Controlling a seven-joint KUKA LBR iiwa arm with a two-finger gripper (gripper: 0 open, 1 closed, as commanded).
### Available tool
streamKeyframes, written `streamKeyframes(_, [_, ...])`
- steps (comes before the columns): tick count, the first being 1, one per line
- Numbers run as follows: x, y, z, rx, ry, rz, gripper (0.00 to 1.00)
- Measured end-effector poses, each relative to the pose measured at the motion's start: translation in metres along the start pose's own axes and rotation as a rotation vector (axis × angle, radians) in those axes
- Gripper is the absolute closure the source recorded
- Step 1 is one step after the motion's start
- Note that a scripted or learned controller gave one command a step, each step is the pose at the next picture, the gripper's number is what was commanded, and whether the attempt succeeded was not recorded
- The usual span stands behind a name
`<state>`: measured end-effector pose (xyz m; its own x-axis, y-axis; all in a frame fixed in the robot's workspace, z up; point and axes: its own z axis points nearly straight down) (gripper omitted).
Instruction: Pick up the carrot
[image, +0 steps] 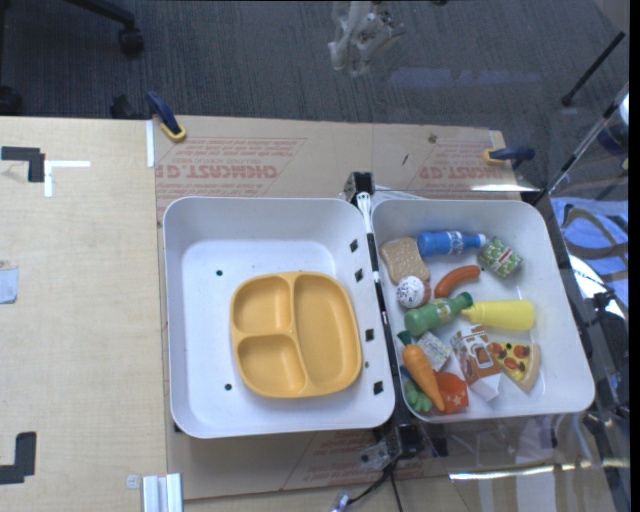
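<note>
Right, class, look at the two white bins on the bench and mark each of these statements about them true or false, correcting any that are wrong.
1. The yellow three-compartment plastic plate lies in the left white bin. True.
2. The orange toy carrot lies on that plate. False: it lies in the right white bin, near its front left corner.
3. The blue toy bottle lies near the back of the right bin. True.
4. The yellow toy squeeze bottle stands upright. False: it lies on its side.
5. The toy pizza slice lies in the right bin. True.
</note>
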<state>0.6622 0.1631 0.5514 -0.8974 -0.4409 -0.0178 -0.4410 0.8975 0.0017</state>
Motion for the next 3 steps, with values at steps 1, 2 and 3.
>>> streamKeyframes(1, [0.0000, -0.0001, 0.0001, 0.000, 0.000, 0.000, 0.00])
streamKeyframes(2, [-0.0018, -0.0008, -0.0096, -0.001, -0.010, 0.002, 1.00])
streamKeyframes(3, [-0.0018, -0.0009, -0.0094, -0.001, -0.009, 0.002, 0.00])
